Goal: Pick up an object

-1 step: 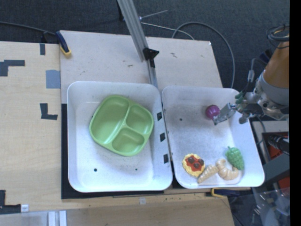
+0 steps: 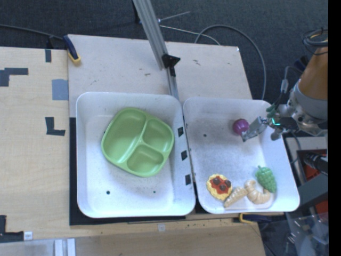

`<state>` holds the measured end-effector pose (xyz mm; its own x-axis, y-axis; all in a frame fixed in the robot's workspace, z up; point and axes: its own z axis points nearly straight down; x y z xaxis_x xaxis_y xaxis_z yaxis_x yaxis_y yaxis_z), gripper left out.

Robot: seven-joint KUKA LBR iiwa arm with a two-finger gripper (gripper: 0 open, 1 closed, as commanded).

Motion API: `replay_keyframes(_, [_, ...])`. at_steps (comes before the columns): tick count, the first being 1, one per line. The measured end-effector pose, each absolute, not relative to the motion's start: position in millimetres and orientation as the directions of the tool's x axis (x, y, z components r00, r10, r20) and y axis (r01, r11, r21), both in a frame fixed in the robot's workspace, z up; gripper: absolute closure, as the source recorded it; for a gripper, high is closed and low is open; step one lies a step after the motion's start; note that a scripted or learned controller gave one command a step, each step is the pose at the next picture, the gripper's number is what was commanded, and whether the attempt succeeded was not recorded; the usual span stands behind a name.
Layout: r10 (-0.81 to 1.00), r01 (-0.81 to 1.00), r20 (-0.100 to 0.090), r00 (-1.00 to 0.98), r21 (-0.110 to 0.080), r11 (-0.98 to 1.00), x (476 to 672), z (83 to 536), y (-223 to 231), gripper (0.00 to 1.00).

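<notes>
A small purple ball-like toy [image 2: 240, 126] lies in the right bin [image 2: 213, 148], toward its upper right. My gripper [image 2: 265, 129] hovers at that bin's right edge, just right of the purple toy; one finger [image 2: 252, 130] points toward the toy and nothing shows between the fingers. Along the bin's front edge lie a round yellow and red pizza toy [image 2: 219, 186], a tan croissant-like toy [image 2: 249, 192] and a green leafy toy [image 2: 266, 178].
The left bin [image 2: 90, 159] holds a light green divided plate [image 2: 138, 141]. A grey metal pole [image 2: 152, 28] slants down to the seam between the bins. Cables [image 2: 250, 41] lie on the dark floor behind the bench.
</notes>
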<state>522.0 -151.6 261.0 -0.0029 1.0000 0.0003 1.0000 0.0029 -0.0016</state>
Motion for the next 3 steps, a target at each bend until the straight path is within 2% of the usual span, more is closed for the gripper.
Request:
replay_keyframes(1, [1.0, 1.0, 0.0, -0.001, -0.006, 0.001, 516.4, 216, -152, 0.0])
replay_keyframes(3, [1.0, 1.0, 0.001, -0.001, -0.008, 0.001, 525.1, 101, -163, 0.0])
